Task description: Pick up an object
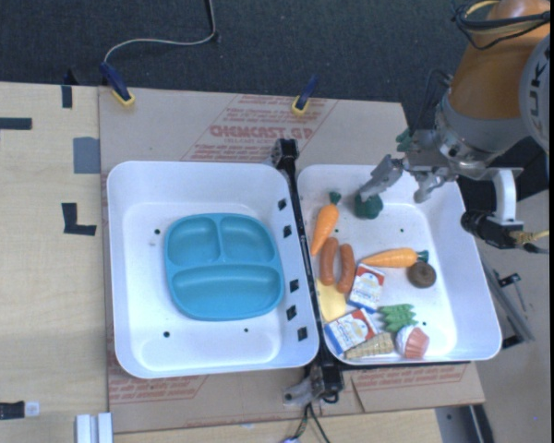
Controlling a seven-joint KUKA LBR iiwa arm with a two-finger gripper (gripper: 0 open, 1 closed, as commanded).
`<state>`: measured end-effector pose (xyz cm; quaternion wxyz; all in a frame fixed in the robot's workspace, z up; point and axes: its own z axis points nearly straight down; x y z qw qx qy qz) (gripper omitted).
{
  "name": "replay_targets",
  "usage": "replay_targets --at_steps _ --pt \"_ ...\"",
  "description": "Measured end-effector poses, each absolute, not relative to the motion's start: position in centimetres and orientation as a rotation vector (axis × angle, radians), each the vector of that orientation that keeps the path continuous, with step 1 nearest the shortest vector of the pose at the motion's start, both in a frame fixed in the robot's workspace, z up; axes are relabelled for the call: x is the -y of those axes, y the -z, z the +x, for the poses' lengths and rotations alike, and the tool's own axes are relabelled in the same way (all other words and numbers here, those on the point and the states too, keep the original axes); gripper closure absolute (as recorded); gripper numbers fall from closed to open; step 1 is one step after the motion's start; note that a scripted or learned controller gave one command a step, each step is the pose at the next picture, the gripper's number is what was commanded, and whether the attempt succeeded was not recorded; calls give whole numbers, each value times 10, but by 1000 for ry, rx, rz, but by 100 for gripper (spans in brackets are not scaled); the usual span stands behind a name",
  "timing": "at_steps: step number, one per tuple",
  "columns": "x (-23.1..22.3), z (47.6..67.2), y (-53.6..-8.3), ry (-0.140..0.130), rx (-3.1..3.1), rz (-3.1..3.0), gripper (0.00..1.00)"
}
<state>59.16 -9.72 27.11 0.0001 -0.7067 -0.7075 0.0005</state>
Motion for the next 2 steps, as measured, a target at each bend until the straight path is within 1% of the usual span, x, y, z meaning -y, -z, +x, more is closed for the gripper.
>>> replay_targets --at_steps 1,2 --pt "61 613 -183 -4 2221 -2218 0" --pt "103 646 -116 -19 2208 -2212 0"
